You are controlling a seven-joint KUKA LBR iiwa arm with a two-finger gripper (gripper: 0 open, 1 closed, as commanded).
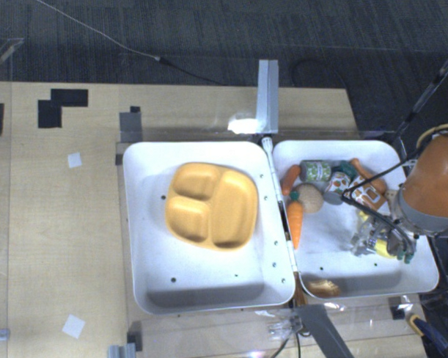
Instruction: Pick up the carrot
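Right bin (426, 281), taken as your landmark, near to far.

Near wall: a small brown item (323, 287).

Right side: claw (376, 239), low over yellow clutter; whether it is open or closed, you cannot tell.

Left wall: carrot (294, 222), lying lengthwise, apart from the claw.

Far end: a can (316, 171) and packets.

Step judged: approach, nothing grasped. Next, you need the claw carried leftward across the bin and over the carrot.

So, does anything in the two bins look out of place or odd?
Nothing stands out. The carrot lies intact by the right bin's left wall; the yellow tray sits flat in the left bin.
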